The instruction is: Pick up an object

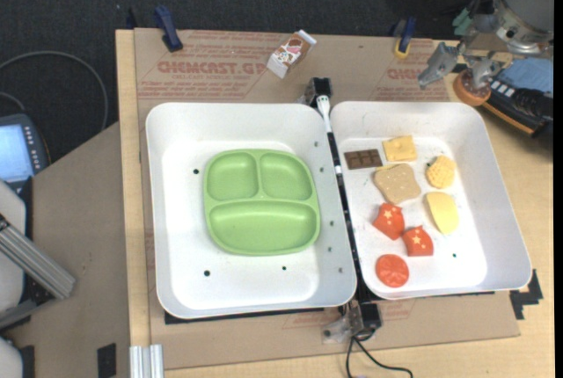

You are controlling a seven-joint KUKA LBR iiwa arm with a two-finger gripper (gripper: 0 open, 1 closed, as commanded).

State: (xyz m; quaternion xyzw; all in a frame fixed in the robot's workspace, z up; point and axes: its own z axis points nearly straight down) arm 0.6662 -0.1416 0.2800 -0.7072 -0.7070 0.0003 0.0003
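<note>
Several toy foods lie in the right bin: a brown chocolate bar, a yellow cracker, a tan bread slice, an orange waffle piece, a yellow cheese wedge, two red pieces and a red tomato. My gripper hovers beyond the far right corner of that bin, above the bench and well away from the foods. It is open, with nothing between its fingers.
The left bin holds a green divided plate. A small red and white carton lies on the cardboard behind the bins. Blue clamps stand at the far edge. An orange round object sits under the gripper.
</note>
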